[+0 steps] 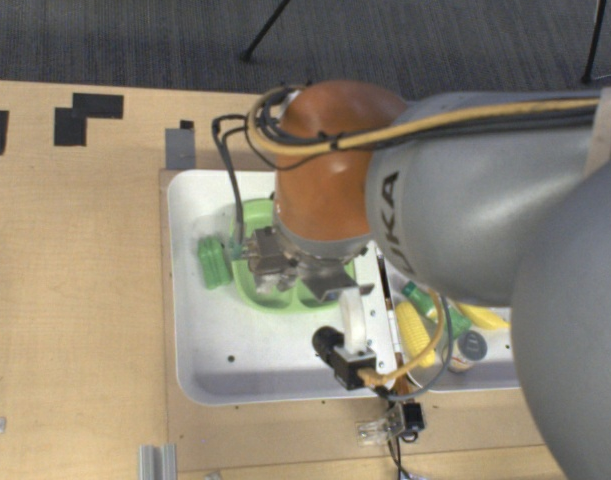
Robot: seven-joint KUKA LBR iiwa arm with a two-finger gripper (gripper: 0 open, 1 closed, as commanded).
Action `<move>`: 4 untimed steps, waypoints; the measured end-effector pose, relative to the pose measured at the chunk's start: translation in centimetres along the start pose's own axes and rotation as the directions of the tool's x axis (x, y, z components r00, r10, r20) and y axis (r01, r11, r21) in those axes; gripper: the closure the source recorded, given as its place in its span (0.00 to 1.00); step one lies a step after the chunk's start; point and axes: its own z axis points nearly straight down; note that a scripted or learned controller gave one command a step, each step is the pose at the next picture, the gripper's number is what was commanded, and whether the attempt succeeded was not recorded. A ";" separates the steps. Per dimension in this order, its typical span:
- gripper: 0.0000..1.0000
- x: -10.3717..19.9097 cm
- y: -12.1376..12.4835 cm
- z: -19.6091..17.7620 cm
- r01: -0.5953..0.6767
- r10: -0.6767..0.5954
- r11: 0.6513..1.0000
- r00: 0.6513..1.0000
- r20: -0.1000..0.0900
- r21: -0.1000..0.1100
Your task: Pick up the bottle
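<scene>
A green translucent bottle (247,230) lies on its side in the left white bin (200,368), its darker green cap (213,262) pointing left. My gripper (278,270) is down over the bottle's body, right on top of it, and covers most of it. The orange band and the grey wrist hide the bottle's right part. Whether the gripper has hold of the bottle cannot be made out from this angle.
The right bin (485,373) holds a yellow corn cob (415,330), a yellow banana-like piece (482,318), a small green item (417,293) and a grey round object (472,346). The arm covers most of that bin. Tan bench surface (75,298) lies to the left.
</scene>
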 end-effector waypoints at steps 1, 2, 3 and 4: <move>1.00 0.0 0.1 -1.0 0.002 -0.002 1.000 1.000 -0.001 -0.002; 1.00 0.0 0.2 -2.1 0.005 -0.005 1.000 1.000 -0.001 -0.003; 1.00 0.1 0.3 -3.1 0.008 -0.008 1.000 1.000 -0.002 -0.005; 1.00 0.1 0.3 -4.2 0.012 -0.012 1.000 1.000 -0.003 -0.006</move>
